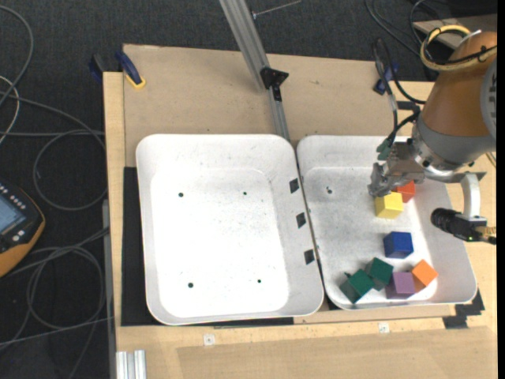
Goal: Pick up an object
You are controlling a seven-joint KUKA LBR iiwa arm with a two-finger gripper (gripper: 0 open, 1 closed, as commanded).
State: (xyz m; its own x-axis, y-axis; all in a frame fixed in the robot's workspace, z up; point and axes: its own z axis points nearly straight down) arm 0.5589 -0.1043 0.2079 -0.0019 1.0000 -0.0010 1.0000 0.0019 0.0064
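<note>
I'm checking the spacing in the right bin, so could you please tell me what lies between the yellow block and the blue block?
In the camera view, nothing lies between the yellow block and the blue block: just bare speckled floor of the right bin.

Blue clamps grip the bench; cables lie left

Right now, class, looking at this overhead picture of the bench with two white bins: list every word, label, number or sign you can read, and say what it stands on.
No readable text anywhere in the picture.
The handheld device with a lit screen at the left edge: whatever its screen shows is too small and blurred to read.
The coloured blocks, such as the yellow cube and blue cube in the right white bin, show plain faces with no markings.
</note>
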